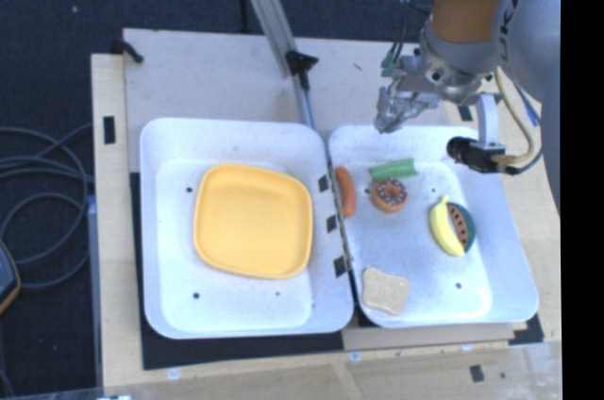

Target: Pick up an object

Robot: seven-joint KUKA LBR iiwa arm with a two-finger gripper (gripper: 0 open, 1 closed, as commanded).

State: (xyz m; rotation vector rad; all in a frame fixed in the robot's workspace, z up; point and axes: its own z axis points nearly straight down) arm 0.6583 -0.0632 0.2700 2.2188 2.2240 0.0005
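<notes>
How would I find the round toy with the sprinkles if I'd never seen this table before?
Start at the two white bins and go to the right bin, the one without the yellow plate. Near its far left corner, just below the green stick and right of the orange sausage, sits the doughnut. It is the only round, brown, speckled thing there.

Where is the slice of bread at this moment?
The slice of bread lies in the right bin, near its front left corner, below the donut.

Arm w/ orange band reaches in from right, gripper (390,118) pointing down, nothing btwn fingers.
</notes>
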